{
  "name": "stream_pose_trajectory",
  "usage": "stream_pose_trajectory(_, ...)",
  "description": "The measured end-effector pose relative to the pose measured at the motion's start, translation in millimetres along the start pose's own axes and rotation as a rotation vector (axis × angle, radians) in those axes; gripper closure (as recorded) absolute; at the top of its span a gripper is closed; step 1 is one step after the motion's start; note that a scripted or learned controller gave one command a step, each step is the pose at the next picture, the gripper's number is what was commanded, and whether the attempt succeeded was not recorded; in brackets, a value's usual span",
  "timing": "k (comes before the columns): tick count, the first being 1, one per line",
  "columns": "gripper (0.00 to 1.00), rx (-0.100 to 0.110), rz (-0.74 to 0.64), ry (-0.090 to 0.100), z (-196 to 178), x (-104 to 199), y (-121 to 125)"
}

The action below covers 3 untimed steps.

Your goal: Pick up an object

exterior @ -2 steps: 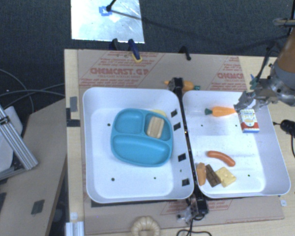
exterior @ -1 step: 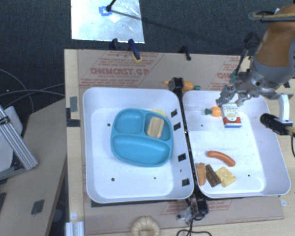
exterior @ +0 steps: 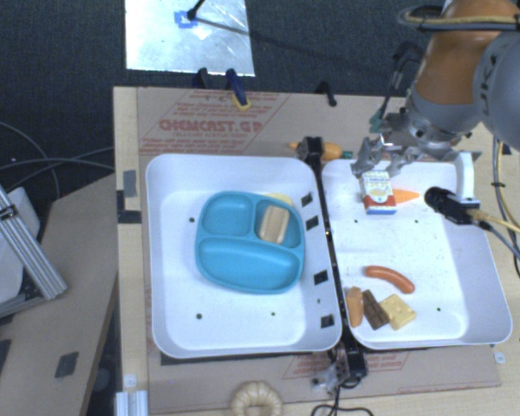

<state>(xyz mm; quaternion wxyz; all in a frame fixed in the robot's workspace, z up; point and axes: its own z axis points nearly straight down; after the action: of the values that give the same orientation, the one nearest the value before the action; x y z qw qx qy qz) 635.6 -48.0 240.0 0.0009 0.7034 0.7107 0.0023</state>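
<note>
The gripper (exterior: 383, 165) hung low over the far end of the right bin (exterior: 477, 267), and right under its fingertips sat the small carton (exterior: 378, 191), white with a red top and a blue foot. That was the target, by my read. The carton lay just on the near side of the fingers, so close that the tips seemed to brush its upper edge, though contact could not be confirmed from this slant. Its long axis ran away from the camera, toward the gripper, so a straight drop would meet its narrow far end first.

The jaws looked spread, metal fingers splayed to either side above the carton's top, and nothing sat between them. No hold yet, then.

Beside the carton, on the side away from the centre divider, an orange carrot piece (exterior: 406, 196) poked out, touching or nearly touching it. That was the risk: a finger coming down on that flank could land on the carrot instead. Nearer the camera than the carton lay a sausage (exterior: 390, 276), well apart, and beyond that a cluster of food blocks (exterior: 378, 308) by the bin's near wall.

Across the divider from the carton, the left bin (exterior: 173, 258) held a blue divided plate (exterior: 243, 250) carrying a tan bread piece (exterior: 274, 224).
</note>
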Motion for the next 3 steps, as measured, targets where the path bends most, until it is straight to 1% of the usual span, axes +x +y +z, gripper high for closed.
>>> stream_pose_trajectory(1,1.0,0.002,0.001,0.0,8,50,7)
stream_pose_trajectory(2,1.0,0.001,0.005,-0.002,6,45,12)
stream_pose_trajectory(3,1.0,0.004,0.01,-0.003,26,38,13)
